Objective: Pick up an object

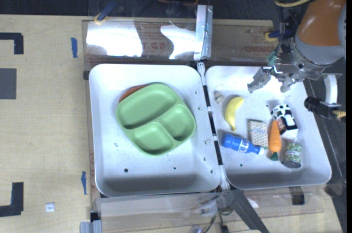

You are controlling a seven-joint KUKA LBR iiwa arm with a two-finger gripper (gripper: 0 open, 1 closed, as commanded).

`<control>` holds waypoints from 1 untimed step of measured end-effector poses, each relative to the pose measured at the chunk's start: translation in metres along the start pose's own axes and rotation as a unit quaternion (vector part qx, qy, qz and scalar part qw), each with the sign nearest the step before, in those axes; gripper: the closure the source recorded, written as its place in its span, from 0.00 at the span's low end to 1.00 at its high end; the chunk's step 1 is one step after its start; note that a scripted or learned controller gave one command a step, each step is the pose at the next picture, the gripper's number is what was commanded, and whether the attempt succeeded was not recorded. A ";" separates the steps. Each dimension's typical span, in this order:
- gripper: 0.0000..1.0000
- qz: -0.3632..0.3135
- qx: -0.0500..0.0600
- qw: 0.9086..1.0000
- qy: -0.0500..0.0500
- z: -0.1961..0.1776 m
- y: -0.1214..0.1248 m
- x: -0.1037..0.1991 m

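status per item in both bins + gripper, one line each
gripper: open, holding nothing, above the right bin's far side
green divided plate: upright, in left bin, over something orange
banana: lying flat
blue bottle: on its side
carrot: lying flat
can: on its side

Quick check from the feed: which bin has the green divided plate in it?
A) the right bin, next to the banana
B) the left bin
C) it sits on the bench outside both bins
B: the green divided plate lies in the left bin, while the banana is in the right bin.
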State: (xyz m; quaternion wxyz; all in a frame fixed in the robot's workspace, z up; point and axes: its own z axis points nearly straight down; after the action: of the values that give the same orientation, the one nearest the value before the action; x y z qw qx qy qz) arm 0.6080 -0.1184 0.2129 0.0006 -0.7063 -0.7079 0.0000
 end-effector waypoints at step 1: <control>0.00 -0.110 -0.008 0.994 0.000 0.109 -0.022 0.016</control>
State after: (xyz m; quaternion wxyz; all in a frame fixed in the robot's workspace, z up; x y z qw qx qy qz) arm 0.5858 -0.1028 0.1042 -0.0053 -0.6240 -0.7814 -0.0056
